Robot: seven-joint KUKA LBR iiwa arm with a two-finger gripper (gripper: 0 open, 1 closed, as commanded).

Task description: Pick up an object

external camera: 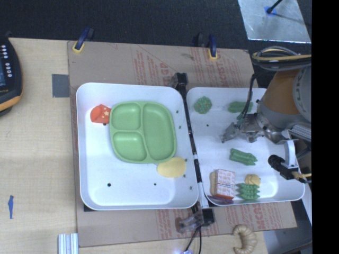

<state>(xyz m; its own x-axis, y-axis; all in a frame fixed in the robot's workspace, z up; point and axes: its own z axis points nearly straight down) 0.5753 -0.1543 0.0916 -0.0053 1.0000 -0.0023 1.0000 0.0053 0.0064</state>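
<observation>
My gripper (229,136) — finger state unclear — above right bin (212,157); nearest pick: green bean pod (242,156) — descend centred, straddling it.

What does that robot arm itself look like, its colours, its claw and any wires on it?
The arm is bulky and rounded, grey with a broad orange band above the wrist. Black and yellowish cables loop over its top. At its end sits a small gripper of dark grey metal with thin fingers.

Robotics lab, clamped cardboard sheet (159,57) on wooden worktop (37,157), two white bins (90,194), control pendant (8,75), toy food
</observation>
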